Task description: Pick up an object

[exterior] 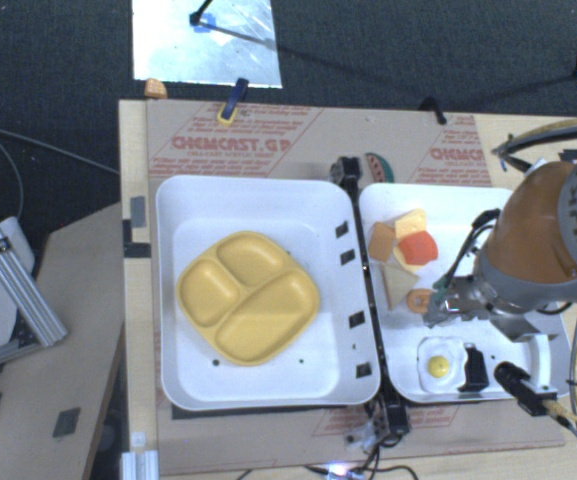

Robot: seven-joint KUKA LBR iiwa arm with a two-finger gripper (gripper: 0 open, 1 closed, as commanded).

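The right bin (488,200) holds several toy food pieces. A red piece (419,248) lies against a yellow wedge (409,224) and an orange-brown piece (381,240), with a pale beige slice (397,283) just below them. A fried egg (438,366) and a black piece (473,368) lie near the bin's front wall. My gripper (438,304) hangs low over the middle of this bin, its tip beside a small orange piece (419,300). The arm's orange band and grey wrist hide the bin's right part.
The left bin (178,368) carries a yellow divided plate (249,296). A black clamp (348,171) sits at the back between the bins. Cardboard lies under both bins. A shiny sheet (206,26) lies on the dark floor behind.
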